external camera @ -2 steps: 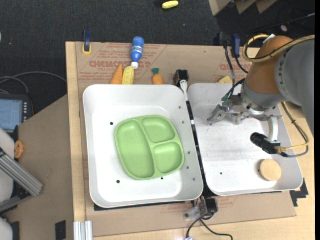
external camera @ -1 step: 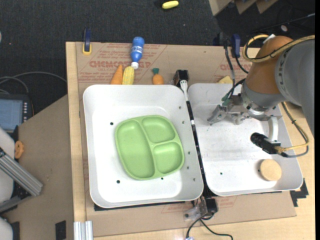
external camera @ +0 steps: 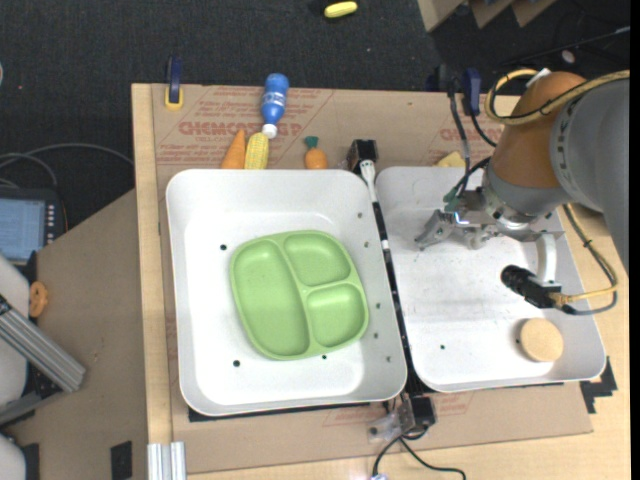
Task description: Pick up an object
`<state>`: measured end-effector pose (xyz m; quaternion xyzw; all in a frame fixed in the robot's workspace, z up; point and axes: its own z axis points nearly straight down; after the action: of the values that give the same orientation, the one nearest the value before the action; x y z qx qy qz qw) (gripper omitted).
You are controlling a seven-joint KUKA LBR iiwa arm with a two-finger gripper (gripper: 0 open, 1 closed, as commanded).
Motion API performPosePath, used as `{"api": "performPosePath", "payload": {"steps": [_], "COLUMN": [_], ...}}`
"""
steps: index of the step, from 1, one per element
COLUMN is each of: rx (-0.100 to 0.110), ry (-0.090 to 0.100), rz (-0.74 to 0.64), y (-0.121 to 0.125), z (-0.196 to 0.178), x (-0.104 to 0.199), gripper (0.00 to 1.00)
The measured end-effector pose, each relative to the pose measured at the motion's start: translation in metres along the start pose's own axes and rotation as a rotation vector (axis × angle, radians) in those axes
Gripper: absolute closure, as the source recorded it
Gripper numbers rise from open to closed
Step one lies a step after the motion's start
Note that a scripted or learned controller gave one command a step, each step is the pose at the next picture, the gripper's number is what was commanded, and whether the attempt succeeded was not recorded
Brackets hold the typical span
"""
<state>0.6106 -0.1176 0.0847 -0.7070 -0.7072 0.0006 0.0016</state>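
A green divided plate (external camera: 297,294) lies in the left white bin (external camera: 200,218) on the bench, a tan round object (external camera: 541,340) in the right bin (external camera: 470,363).

Over the right bin's far end, the arm's gripper (external camera: 447,225) hovers low, fingers spread apart on nothing, well apart from the tan object at the near right corner.

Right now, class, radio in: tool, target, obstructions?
Tool over right bin, nothing seen held. Tan round object at bin's near right corner. Path unobstructed.
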Motion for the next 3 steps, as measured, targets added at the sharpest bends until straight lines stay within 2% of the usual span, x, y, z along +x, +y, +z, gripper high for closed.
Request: {"api": "performPosePath", "payload": {"steps": [1,2,3], "rx": [-0.002,-0.001,0.004], "ry": [0.0,0.0,0.001], "rz": [0.0,0.002,-0.001], "y": [0.001,-0.028,-0.028], "z": [-0.011,-0.06,-0.012], "x": [0.0,0.003,0.024], "gripper": [1.0,1.0,1.0]}}
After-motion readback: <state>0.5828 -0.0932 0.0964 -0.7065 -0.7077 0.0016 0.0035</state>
